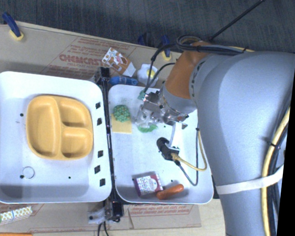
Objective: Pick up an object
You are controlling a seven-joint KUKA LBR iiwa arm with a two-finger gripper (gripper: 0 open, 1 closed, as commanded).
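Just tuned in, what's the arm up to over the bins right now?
The grey KUKA arm reaches in over the right bin, its pincer low at the far end, beside a yellow sponge with a green top. Whether it holds anything can't be made out. A maroon packet and an orange carrot-like piece lie at the near edge. The left bin holds a yellow divided tray.
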